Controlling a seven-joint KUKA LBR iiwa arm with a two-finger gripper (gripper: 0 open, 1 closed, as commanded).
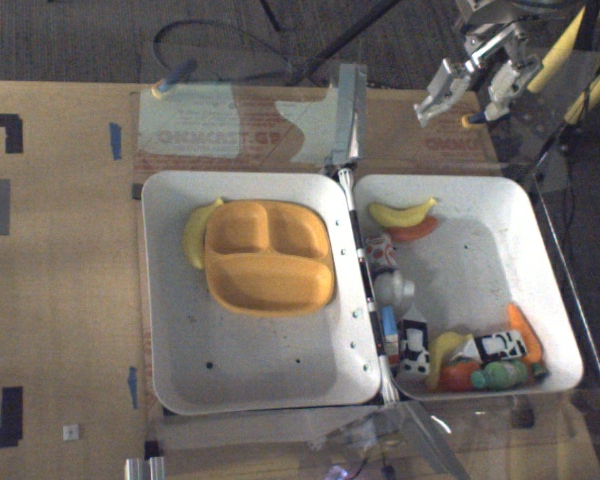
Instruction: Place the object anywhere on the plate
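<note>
An orange divided plate (269,256) lies in the left bin (170,298), with a yellow banana (194,236) tucked against its left side. My gripper (470,93) hovers high above the back edge of the right bin (550,268), fingers spread open and nothing between them. In the right bin lie a yellow banana (402,211) over an orange-red piece (415,231) near the back wall, and a small red-and-white object (381,251) beside them.
A white figure (393,290) sits by the centre divider. Along the right bin's front wall lie a black-and-white box (413,348), another banana (445,351), a cow-patterned block (500,347), a carrot (525,333) and a green toy (500,375).
</note>
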